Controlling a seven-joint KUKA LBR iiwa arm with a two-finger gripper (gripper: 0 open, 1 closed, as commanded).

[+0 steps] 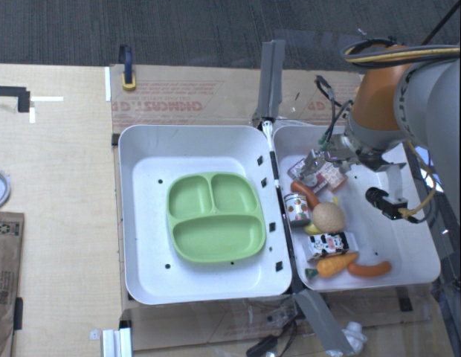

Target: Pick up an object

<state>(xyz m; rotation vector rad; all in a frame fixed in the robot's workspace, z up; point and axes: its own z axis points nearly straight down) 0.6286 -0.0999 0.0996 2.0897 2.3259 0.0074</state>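
1. The gripper (317, 163) sits low in the right bin (409, 259), right on a red-and-white packet (331, 175); can't tell its grip state.
2. Just below it: small can (297, 208), potato (328, 216), carrot (336, 265).
3. Way off left, the green divided plate (216, 218) sits in the left bin (141, 222).

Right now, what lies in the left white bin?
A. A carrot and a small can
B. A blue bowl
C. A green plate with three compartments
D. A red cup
C: the green divided plate sits alone in the middle of the left bin, while the carrot and the other small items lie in the right bin.
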